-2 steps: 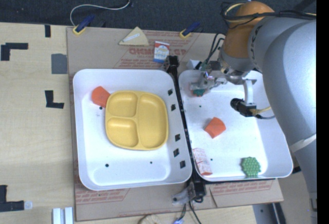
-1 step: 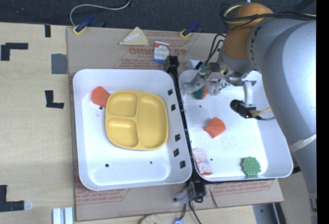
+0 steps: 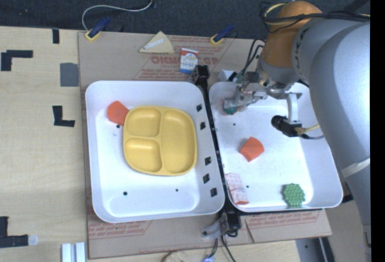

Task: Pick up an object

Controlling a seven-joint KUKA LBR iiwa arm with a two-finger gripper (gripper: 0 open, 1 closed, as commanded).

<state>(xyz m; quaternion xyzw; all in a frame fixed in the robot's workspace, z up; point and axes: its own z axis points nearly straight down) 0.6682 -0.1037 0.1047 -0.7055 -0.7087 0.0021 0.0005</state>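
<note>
Orange block (image 3: 252,149) sits on the floor of the right bin (image 3: 319,161), about in the middle. The gripper (image 3: 233,104) is at the far left corner of that same bin, up by the wall between the two bins. So the block lies toward the near side from the gripper, and a little to the right, with bare white floor between them. The block looks chunky, with no clear long side. I think the arm has to move toward the near side and go down to reach it.

The gripper is small and blurry, so I cannot tell how it is set or if it has anything.

A green bumpy ball (image 3: 293,194) rests in the near right corner, well apart from the block. In the left bin (image 3: 99,152) a yellow plate (image 3: 160,139) lies beside another orange block (image 3: 117,112).
</note>
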